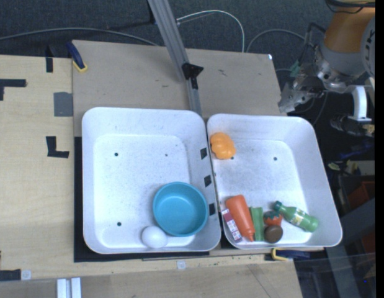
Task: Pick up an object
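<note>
Objects lie in both white bins: the left bin [98, 166] contains a blue bowl [180, 208] and a white ball [154, 236] at its near edge, while the right bin [303, 160] contains an orange fruit [223, 145] at its far-left corner and a carrot [240, 215], a green bottle [296, 216] and small items along its near edge. The gripper [293, 97] is positioned above the surface beyond the right bin's far-right corner, well apart from every object, and nothing is seen in it. Whether the fingers are spread or closed cannot be determined.

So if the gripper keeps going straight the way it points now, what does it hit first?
Probably the back rim of the right bin: the gripper points down-left at it from outside. Depth is unclear.
</note>
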Motion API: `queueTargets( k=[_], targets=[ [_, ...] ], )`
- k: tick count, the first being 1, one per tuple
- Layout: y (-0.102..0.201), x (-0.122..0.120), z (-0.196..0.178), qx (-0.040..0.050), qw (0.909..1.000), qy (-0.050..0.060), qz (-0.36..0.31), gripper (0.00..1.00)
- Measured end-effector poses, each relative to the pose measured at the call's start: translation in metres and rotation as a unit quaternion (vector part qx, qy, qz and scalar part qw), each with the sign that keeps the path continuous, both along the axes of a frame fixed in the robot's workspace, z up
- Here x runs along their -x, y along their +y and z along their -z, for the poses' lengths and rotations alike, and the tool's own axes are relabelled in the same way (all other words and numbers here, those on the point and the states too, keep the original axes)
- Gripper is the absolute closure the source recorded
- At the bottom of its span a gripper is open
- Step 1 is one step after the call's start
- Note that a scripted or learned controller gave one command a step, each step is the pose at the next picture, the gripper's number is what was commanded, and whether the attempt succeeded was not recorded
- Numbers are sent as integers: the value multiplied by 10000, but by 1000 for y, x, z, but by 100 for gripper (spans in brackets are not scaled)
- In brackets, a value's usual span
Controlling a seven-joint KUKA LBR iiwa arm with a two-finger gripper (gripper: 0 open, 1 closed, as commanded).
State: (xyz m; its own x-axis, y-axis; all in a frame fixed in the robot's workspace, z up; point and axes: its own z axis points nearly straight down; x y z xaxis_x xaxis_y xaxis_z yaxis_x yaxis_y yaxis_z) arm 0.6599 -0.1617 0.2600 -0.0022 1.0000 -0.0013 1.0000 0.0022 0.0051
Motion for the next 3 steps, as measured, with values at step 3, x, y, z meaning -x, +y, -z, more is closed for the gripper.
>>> queueTargets(
  k=[3],
  targets=[
    [165, 15, 11, -15, 10000, 36, -22, 100]
  ],
)
